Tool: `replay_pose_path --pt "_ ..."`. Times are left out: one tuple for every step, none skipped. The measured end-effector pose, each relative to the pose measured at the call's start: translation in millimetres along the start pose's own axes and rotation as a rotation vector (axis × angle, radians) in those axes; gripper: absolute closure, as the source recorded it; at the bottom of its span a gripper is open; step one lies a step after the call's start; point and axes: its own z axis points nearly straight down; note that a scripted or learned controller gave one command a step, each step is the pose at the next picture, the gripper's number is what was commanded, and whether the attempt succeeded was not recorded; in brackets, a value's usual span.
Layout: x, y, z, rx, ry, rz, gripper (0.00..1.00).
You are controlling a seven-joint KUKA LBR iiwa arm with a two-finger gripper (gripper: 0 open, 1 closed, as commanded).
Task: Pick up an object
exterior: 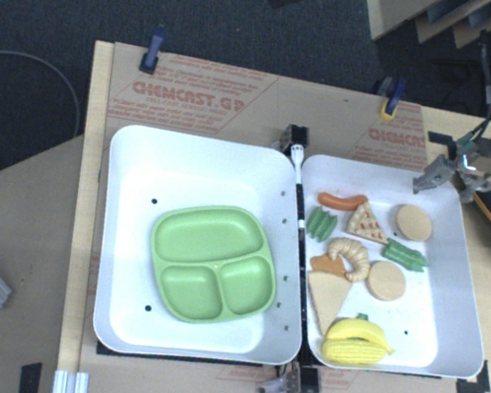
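The right bin [452,300] holds several toy foods: a red sausage [342,200], a pizza slice [367,223], a round tan cookie [413,223], green beans [320,223], a green pod [404,256], a croissant [351,254], a round cracker [386,281] and yellow corn [356,341]. My gripper [446,167] hovers over the bin's far right corner, above and to the right of the cookie. Its fingers are open with nothing between them.
The left bin [121,217] holds a green divided plate [213,262]. A black divider clip [298,140] sits between the bins at the back. Blue [153,49] and yellow [391,98] clamps pin the cardboard at the rear edge.
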Motion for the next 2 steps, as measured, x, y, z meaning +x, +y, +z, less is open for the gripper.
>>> replay_pose_path --pt "69.4 -86.3 -123.1 -0.005 0.002 -0.005 0.0" --pt "156.8 -124.9 -248.5 -0.015 0.002 -0.011 0.0"
